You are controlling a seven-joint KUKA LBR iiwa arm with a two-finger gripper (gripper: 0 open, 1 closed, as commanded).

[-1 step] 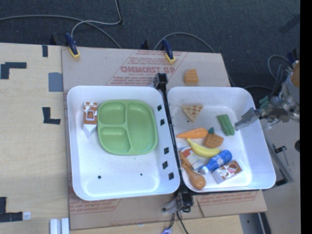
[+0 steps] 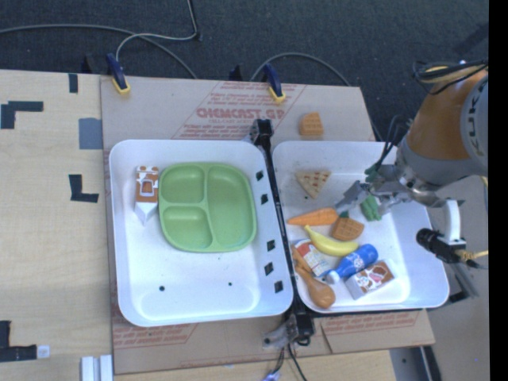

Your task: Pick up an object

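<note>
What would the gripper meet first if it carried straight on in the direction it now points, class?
The gripper reaches in from the right, pointing left and slightly down. The round waffle and the carrot lie nearest that line; height above them is unclear, so probably the waffle first.

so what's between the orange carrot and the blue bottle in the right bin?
The yellow banana lies between the orange carrot and the blue bottle, touching or nearly touching both, in the camera view. A brown waffle piece sits just beside it.
</note>
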